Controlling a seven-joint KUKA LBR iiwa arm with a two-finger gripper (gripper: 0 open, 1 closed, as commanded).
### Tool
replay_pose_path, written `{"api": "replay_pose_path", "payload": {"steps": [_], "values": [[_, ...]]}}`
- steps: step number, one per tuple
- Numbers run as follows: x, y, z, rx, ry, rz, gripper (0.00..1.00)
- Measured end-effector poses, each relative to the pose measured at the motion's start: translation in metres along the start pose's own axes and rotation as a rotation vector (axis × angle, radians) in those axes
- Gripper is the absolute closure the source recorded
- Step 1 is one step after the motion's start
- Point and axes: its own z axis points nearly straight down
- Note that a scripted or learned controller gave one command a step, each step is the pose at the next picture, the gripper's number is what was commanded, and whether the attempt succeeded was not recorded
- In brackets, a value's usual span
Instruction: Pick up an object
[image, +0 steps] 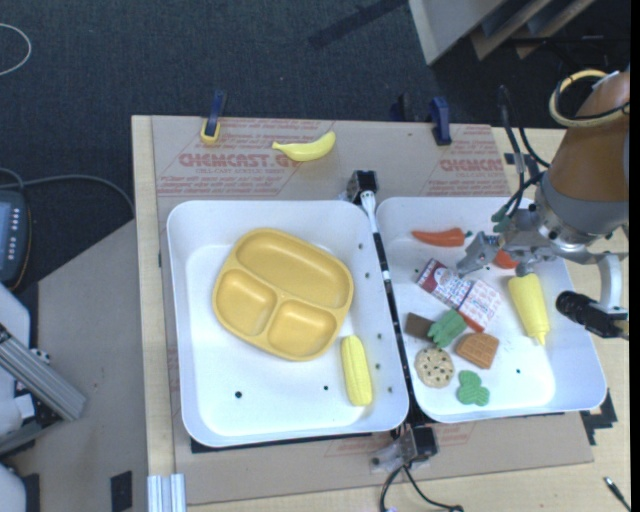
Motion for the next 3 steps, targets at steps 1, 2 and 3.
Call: {"api": "replay_pose_path", "payload": {"steps": [1, 2, 3], "values": [[0.0, 0.003, -0.008, -0.015, -0.002, -0.003, 0.0], [-0.01, 0.002, 0.046, -0.008, -0.001, -0.001, 0.0], [-0.009, 0.004, 0.095, -0.015, -0.001, -0.003, 0.0]]}}
